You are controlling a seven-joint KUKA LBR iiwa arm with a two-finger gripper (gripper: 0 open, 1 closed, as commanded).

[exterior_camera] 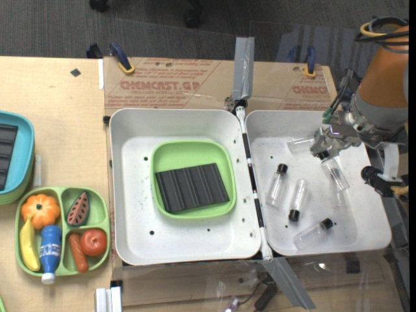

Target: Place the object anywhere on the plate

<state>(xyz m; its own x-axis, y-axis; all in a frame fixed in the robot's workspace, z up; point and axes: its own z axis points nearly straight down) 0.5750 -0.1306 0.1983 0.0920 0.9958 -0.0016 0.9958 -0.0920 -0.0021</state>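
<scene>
the claw (323,149) is hovering over the far side of the right bin (364,239), and whether it is wide or narrow cannot be told. clear vials (278,182) with black caps are lying scattered in that bin, while the green plate (193,153) is sitting in the left bin (130,226), carrying a dark ribbed block (192,187).

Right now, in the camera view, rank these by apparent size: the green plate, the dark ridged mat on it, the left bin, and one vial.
1. left bin
2. green plate
3. dark ridged mat
4. vial; the vials all look alike in size.
</scene>
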